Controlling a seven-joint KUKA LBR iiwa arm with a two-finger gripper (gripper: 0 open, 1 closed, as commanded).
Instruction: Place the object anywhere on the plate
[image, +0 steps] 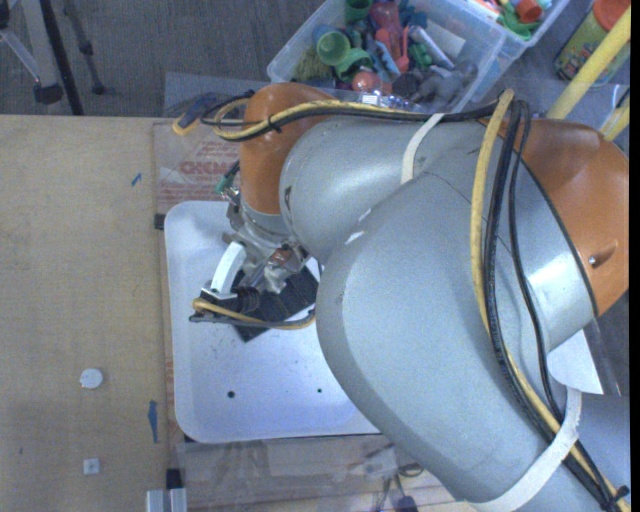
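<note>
From my remote seat I see a small white disc (91, 378) on the wooden bench (70, 250) near its left edge. Next comes the white bin (250, 405), its front half bare but for two dark specks. Toward the bin's back edge a black plate (285, 300) lies partly under the wrist. The gripper (262, 270) hangs just over the plate; I cannot tell its state, nor make out the object. The grey arm (450, 330) covers the bin's right side. A clear tub of toys (400, 45) sits behind.
</note>
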